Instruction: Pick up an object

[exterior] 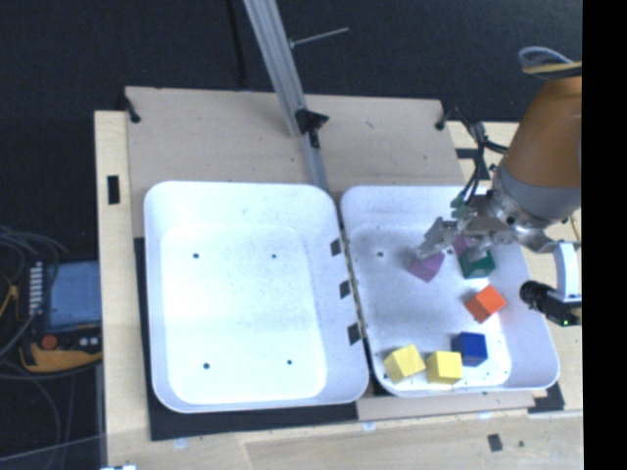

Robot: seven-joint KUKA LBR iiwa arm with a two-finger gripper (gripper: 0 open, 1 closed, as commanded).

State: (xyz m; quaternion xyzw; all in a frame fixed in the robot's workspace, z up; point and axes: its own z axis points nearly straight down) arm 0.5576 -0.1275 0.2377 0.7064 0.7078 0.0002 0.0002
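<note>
The hand [453,240] hangs over the right bin [392,213], fingers spread wide with nothing between them. A purple block [425,266] lies just beneath its left finger; a green block [478,262] sits close by toward the bin's right edge.

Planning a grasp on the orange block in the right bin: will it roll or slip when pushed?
The orange block looks cube-like with flat faces, so it would probably slide rather than roll. It lies apart from the blue block, so a nudge likely moves it alone. It seems rigid and light.
</note>
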